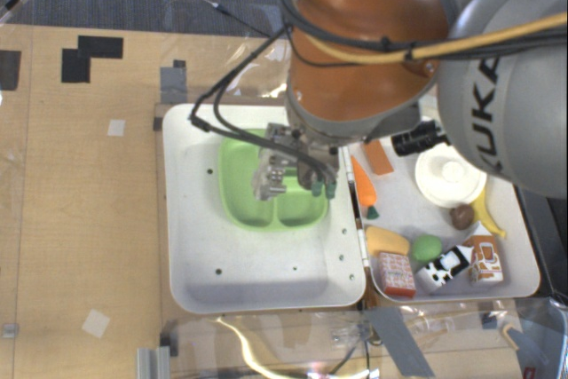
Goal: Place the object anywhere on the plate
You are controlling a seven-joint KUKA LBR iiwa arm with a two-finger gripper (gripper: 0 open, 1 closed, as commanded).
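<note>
A light green plate (266,207) with two compartments lies in the left white bin (204,271). My gripper (293,184) hangs right over the plate's far half, below the large orange wrist band. It is open, with its fingers spread across the plate, one pale fingertip (266,186) on the left and a darker one on the right. I see nothing held between them. The wrist hides the plate's far rim.
The right bin (524,280) holds several things: a carrot (364,186) by the divider, an orange block (379,157), a white bowl (450,176), a banana (486,217), a brown ball (461,216), a green ball (426,248), a red box (396,272) and a cow toy (446,266).
</note>
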